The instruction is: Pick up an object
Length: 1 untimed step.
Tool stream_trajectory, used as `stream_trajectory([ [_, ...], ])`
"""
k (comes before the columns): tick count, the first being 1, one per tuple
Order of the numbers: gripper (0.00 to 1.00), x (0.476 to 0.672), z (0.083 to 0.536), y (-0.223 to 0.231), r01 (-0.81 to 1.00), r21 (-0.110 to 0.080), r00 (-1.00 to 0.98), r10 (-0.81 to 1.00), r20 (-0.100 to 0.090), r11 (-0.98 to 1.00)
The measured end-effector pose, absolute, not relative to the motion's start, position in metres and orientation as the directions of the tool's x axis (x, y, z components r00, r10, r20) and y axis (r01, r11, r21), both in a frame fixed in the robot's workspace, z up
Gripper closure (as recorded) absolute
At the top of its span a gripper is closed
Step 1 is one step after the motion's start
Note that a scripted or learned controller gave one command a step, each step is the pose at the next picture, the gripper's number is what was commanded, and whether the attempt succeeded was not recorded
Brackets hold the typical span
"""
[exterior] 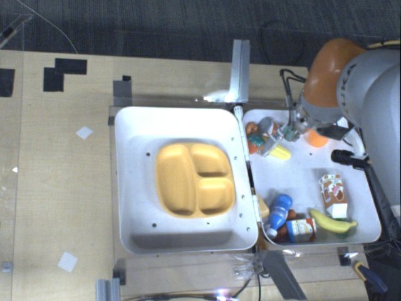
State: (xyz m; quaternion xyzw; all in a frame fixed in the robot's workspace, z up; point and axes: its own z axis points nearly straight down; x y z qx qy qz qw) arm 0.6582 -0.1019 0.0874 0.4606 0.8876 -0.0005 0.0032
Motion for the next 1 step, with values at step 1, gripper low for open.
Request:
stream_trajectory([
  [1,1.0,0.6573,0.1005,-0.1012,0.813,-0.005,-0.582,0.813,0.0,0.582],
])
